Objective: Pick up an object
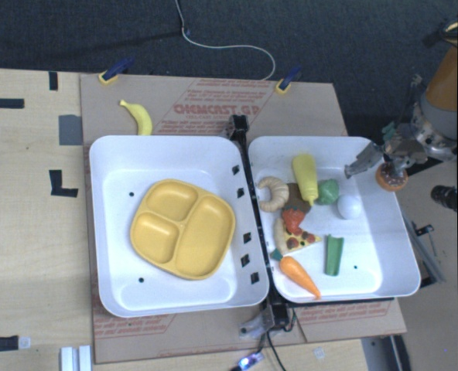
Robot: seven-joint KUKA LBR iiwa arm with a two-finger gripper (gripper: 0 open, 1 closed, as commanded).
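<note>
Even, bright overhead light, slightly cool; the white bins (105, 207) run near blown-out with mild glare on their floors. Soft short shadows sit under the tray (184, 229) and toys. Resolution low, arm (438, 114) right of bins looks blurred.

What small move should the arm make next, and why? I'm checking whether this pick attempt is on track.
Probably a short move inward over the right bin. The gripper sits at that bin's right rim, apart from the toys; the white ball and yellow bottle lie nearest, so it likely needs to get above one before descending.
</note>
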